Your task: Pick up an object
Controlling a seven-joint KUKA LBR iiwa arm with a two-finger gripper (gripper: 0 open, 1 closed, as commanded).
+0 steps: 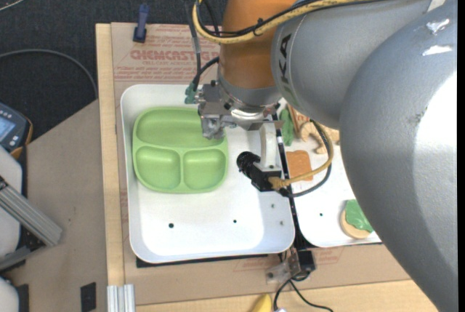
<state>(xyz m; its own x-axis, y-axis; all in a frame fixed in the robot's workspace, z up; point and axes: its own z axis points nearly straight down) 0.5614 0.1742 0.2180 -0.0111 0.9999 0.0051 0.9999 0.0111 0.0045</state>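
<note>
Camera view: gripper [212,125] poised over the green divided tray [178,150] in the left bin [211,230].
Approach step; finger state cannot be told. Next, a descent onto the tray's right rim.

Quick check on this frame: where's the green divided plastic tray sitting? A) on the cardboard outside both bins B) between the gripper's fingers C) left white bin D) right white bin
C: the green divided plastic tray lies flat on the floor of the left shallow white bin, toward its upper-left part, with the two-finger gripper above the tray's right edge.
</note>
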